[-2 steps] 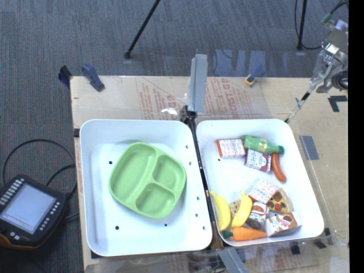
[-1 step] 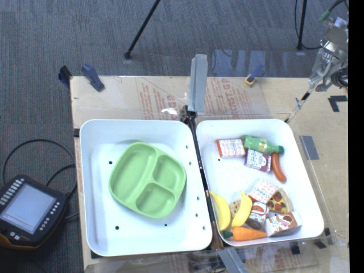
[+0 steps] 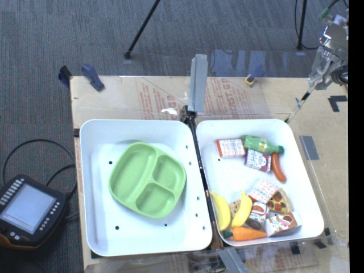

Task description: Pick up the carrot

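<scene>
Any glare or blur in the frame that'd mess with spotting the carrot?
Camera view: even, soft lighting, faint shadows only; the carrot at the right bin's near edge reads sharp and unglared. Mild sheen on the left bin floor. The gripper at top right looks slightly soft.

Red printed letters on the cardboard sheet (image 3: 227, 98) under the bins, upside down and too blurred to read, small food packets (image 3: 231, 148) with labels, also not readable
</scene>
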`<state>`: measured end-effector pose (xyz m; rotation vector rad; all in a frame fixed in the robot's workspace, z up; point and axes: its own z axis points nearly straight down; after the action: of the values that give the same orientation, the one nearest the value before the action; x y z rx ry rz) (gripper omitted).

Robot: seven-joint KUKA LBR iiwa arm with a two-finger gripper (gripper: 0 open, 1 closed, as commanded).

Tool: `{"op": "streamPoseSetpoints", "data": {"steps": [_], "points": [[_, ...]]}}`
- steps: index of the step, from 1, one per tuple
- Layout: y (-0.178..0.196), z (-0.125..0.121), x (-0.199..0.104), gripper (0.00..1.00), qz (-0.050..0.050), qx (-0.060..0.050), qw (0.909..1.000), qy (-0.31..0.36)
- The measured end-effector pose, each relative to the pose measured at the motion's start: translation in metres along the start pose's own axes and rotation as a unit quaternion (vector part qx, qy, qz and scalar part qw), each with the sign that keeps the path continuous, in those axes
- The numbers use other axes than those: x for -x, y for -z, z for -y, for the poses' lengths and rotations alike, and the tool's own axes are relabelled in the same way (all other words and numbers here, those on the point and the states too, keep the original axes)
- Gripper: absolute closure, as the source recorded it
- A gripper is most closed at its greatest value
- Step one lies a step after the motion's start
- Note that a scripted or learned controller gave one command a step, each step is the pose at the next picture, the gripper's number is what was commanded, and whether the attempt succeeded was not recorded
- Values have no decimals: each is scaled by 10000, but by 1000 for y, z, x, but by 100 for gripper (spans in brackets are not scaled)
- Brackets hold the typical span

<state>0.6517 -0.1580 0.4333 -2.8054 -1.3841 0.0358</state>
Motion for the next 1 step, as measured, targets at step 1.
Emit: {"op": "streamPoseSetpoints", "data": {"steps": [1], "points": [[5,1,-5,100,25,-38,10000,62]]}}
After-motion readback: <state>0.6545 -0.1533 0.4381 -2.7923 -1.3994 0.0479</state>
